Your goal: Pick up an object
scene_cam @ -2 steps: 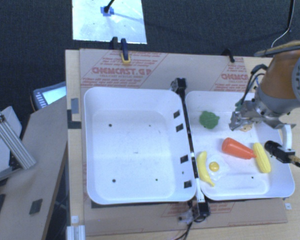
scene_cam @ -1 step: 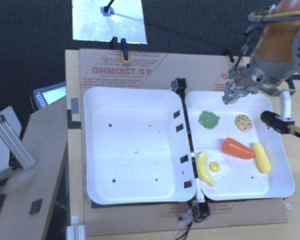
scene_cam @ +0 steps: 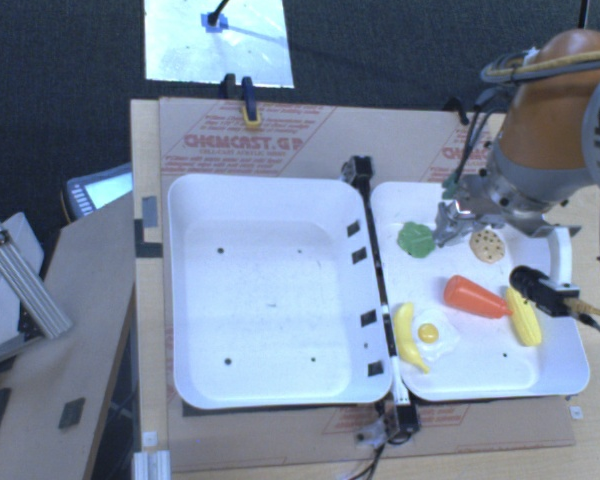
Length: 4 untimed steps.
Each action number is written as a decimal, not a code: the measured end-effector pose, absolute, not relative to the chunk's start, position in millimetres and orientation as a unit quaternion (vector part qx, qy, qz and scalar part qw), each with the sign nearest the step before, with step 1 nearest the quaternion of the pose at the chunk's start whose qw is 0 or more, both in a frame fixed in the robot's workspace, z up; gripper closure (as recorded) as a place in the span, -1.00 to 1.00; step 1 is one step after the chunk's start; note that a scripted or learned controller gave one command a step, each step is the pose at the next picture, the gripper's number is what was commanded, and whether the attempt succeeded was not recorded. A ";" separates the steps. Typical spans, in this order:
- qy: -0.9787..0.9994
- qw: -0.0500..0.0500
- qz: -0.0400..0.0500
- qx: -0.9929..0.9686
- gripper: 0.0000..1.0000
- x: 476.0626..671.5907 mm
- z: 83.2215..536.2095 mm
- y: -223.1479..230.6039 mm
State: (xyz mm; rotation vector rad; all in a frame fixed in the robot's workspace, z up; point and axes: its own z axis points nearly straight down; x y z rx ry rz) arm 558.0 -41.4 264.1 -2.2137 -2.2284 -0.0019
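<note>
The right bin (scene_cam: 560, 368) holds a green leafy toy (scene_cam: 416, 239), a speckled cookie (scene_cam: 488, 246), an orange carrot (scene_cam: 474, 297), a fried egg (scene_cam: 432, 333), a banana (scene_cam: 407, 336) and a yellow corn cob (scene_cam: 524, 318). My gripper (scene_cam: 454, 224) hangs low over the far part of this bin, between the green toy and the cookie, just right of the green toy. Nothing shows between its fingers from this angle.
The left bin (scene_cam: 190, 208) stands beside the right one, with black clips (scene_cam: 370, 318) along the shared rim. A yellow and blue clamp (scene_cam: 248, 103) sits at the bench's far edge. The arm's orange band (scene_cam: 555, 108) looms over the right bin's far corner.
</note>
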 end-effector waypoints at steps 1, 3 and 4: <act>-0.710 -0.002 -0.002 -0.704 1.00 560.1 274.9 -43.1; -0.713 -0.003 -0.004 -0.701 1.00 561.7 296.1 -42.8; -0.714 -0.004 -0.005 -0.700 1.00 562.5 306.8 -42.7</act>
